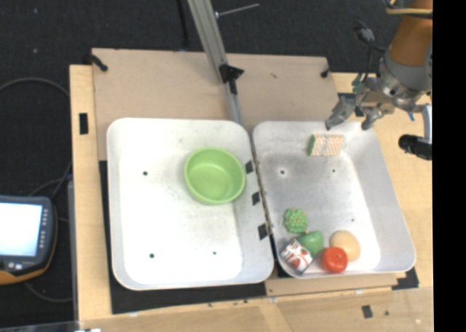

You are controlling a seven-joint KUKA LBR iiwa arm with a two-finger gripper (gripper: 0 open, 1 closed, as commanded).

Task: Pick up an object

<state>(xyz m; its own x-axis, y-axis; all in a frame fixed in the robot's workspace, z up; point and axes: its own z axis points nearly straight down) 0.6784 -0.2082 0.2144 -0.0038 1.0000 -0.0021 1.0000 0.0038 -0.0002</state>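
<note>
— Where is something to pick up sitting?

— A pale sponge with a green edge [325, 145] is lying near the far rim of the right bin [364, 192]. My gripper [354, 113] is hovering just beyond it, fingers spread apart, holding nothing.

— What else are the bins holding?

— In the right bin's near corner, a green toy [295, 219], a green pepper [313, 240], a red-and-white can [295, 255], a tomato [335, 259] and a tan egg-shaped piece [346, 244] are clustering. The left bin [145, 199] is holding an upright green bowl [214, 175].

No legible text (can label blurred)
</note>
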